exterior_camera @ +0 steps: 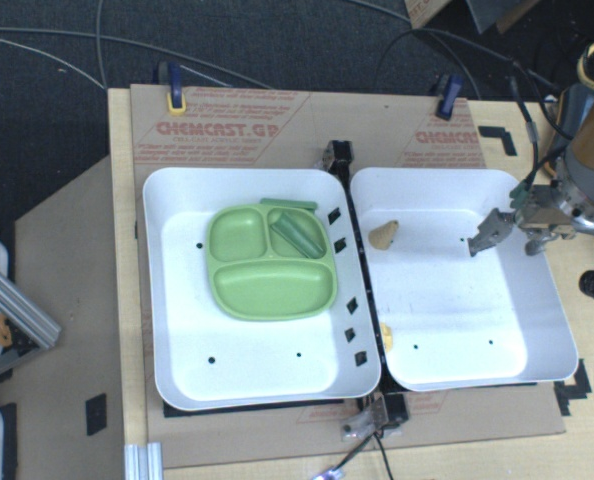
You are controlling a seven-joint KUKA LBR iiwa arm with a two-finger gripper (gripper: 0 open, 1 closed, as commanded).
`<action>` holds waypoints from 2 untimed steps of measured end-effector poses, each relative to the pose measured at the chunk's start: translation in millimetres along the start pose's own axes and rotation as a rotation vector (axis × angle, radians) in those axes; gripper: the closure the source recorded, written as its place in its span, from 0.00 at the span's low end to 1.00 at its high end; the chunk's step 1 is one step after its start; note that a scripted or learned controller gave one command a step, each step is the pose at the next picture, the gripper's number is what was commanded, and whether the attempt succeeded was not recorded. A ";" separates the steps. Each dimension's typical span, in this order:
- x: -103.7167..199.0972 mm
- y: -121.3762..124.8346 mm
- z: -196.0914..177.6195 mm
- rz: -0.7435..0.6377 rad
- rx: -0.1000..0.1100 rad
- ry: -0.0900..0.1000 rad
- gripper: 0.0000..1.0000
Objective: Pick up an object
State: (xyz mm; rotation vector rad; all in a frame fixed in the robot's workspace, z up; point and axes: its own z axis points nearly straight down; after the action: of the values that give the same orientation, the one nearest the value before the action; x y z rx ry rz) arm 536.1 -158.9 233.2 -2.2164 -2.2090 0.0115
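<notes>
Claw (474, 246) hangs low in the right bin (537, 368), grip state unclear; tan lump (382, 234) lies well to its left, slightly farther back.

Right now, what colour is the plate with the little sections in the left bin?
Light green. The plate shows best in the camera view, lying in the white left bin.

arm (589, 138) cut off at right edge, end effector (489, 232) fingers indistinct

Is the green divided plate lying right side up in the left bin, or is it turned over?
Right side up. The green divided plate lies flat in the left bin, its three hollow compartments facing upward, with a green object in the upper right compartment.
</notes>
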 end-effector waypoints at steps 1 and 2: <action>0.3 2.5 -6.5 -0.003 -0.013 -0.003 0.00; 10.7 -0.8 48.9 -0.004 -0.007 0.000 0.00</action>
State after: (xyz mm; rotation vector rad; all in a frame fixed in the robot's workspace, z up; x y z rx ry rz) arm 534.7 -148.0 184.4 -2.2156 -2.2162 0.0041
